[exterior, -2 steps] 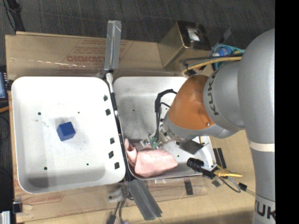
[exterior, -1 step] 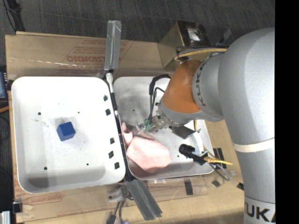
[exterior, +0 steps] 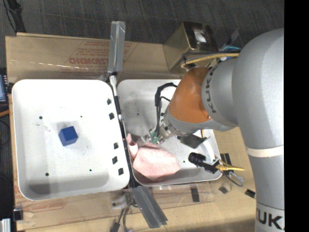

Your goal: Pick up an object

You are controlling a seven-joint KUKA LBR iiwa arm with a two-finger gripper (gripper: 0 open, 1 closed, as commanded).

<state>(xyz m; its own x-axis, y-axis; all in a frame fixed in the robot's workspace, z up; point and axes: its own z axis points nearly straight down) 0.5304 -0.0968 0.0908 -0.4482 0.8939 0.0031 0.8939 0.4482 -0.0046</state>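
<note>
- Well, the left bin [exterior: 29, 95] holds a single small blue cube [exterior: 68, 135]. It sits left of the bin's middle, well apart from every wall, with only a few dark specks on the white floor around it.
- The right bin [exterior: 140, 88] holds a soft pink cloth [exterior: 153, 162], crumpled in its near left corner. It lies against the wall shared with the other bin and runs along the near rim.
- The grey arm [exterior: 256, 91] reaches in from the right and covers much of the right bin, with its orange band [exterior: 190, 100] over the bin's middle.
- The gripper [exterior: 156, 137] is low in the right bin, right at the far edge of the pink cloth. From where I stand I cannot tell whether it is open or closed, or whether it touches the cloth, and nothing is visibly in its hold.
- A few small black clips [exterior: 115, 146] sit along the wall between the two bins.
- Both bins rest on a cardboard sheet [exterior: 58, 52] with red printing along its far side. The print is too faint and skewed to read.
- A brown box [exterior: 186, 40] stands past the right bin with a pale label on top, and its text is too small to make out.
- White letters "KUK" [exterior: 269, 220] show on the arm's base at the lower right, cut off at the edge. The same letters run along the grey ring beside the orange band.
</note>
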